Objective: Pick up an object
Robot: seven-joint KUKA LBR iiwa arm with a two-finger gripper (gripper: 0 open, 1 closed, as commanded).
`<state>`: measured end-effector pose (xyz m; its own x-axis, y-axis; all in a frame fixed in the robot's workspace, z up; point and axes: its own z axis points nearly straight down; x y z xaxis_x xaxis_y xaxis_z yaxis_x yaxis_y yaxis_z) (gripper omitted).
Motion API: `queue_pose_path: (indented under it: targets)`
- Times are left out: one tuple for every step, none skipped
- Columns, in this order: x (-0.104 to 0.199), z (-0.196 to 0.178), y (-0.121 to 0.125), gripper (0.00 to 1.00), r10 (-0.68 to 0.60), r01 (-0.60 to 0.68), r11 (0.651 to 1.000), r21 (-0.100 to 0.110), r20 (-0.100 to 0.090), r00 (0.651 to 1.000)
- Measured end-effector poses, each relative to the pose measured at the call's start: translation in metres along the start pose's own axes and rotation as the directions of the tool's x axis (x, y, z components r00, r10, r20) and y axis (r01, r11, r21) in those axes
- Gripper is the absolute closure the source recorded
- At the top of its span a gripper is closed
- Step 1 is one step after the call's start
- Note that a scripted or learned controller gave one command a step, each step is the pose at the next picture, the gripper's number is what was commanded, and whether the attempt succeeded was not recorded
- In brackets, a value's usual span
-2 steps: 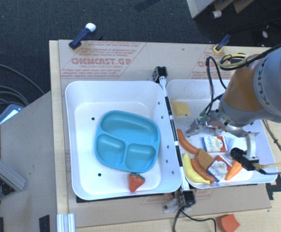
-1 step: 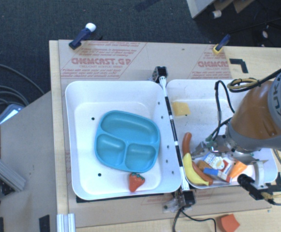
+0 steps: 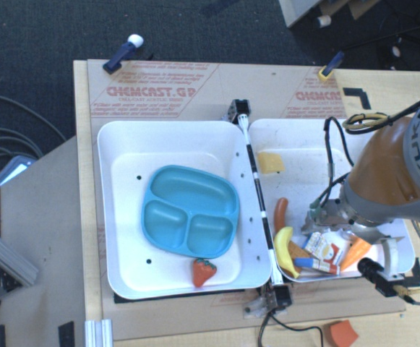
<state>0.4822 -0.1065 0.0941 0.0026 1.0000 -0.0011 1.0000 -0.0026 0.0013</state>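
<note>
- gripper point(image 3: 324, 231) is low in the right bin point(image 3: 296, 132), over the pile at its near edge; we can't tell its state, the wrist blocks our view.
- Candidates just beside it: small carton point(image 3: 322, 249), carrot point(image 3: 355, 251), banana point(image 3: 285, 250), hot dog point(image 3: 280, 212).
- Risk: items touch, so we may nudge or pinch two.
- Cheese slice point(image 3: 270, 163) lies apart; the left bin holds the blue plate point(image 3: 189, 210) and strawberry point(image 3: 204, 271).

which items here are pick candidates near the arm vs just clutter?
In the job:
gripper low in the right bin
banana
hot dog
carrot
small carton
yellow slice

Lying about:
blue divided plate, strawberry in the left bin
</note>
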Motion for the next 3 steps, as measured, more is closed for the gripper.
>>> queue_pose_path:
  targets:
    - [-0.01,-0.108,-0.002,1.0,-0.003,0.003,1.0,0.002,-0.001,1.0]
    - [-0.01,-0.108,-0.002,0.0,-0.003,0.003,1.0,0.002,-0.001,1.0]
    - [0.009,0.01,-0.003,0.0,-0.002,0.002,1.0,0.002,-0.001,1.0]
